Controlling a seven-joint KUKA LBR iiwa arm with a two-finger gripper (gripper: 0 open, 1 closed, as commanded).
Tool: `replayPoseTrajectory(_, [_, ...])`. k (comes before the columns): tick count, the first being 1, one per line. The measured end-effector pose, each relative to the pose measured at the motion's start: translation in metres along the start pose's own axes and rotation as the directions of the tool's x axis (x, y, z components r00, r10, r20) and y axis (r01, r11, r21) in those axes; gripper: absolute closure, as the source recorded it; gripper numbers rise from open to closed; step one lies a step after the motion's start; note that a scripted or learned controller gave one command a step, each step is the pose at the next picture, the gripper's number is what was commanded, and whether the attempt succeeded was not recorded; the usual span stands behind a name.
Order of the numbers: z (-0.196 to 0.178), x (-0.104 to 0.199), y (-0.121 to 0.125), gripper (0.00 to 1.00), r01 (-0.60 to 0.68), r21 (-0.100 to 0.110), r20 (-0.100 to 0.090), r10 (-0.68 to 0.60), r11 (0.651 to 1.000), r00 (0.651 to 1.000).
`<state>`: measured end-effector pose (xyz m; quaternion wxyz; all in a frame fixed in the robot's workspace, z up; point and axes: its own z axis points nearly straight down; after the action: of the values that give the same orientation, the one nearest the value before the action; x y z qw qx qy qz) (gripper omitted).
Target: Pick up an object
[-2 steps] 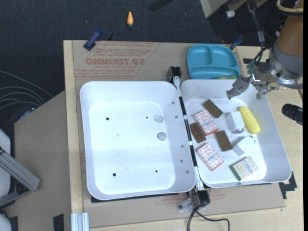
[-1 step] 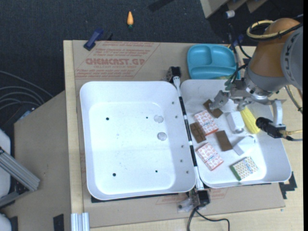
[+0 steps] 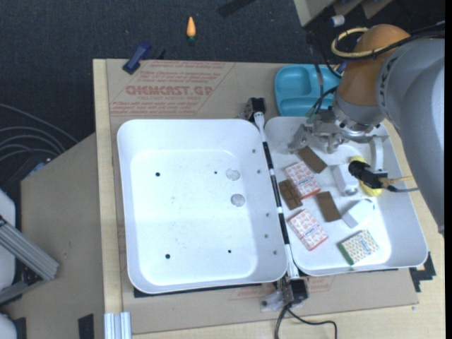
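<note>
Brown tile (image 3: 313, 160), the likeliest target, lies flat in the right bin (image 3: 402, 253) near its far left corner, directly beneath the gripper (image 3: 316, 141). Whether the gripper is released or clenched cannot be told from this angle.

Risk: the tile is thin and lies flush on the bin floor, so the gripper may skid over it or strike the floor. The red-patterned packet (image 3: 302, 179) just beside it could be nudged or caught along with it.

Count, right bin: three brown tiles, two red-patterned packets, one green-edged packet (image 3: 359, 246). Left bin (image 3: 134, 189): two small pale discs (image 3: 237, 200).
</note>
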<state>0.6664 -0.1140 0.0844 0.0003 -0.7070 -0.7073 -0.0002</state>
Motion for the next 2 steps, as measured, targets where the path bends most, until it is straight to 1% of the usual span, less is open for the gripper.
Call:
replayPoseTrajectory(1, [-0.0110, 0.0002, 0.0010, 1.00, 0.001, -0.003, 0.001, -0.001, 1.000, 1.000])
replayPoseTrajectory(2, [-0.0108, 0.0002, 0.0009, 0.00, 0.001, -0.003, 0.001, -0.001, 1.000, 1.000])
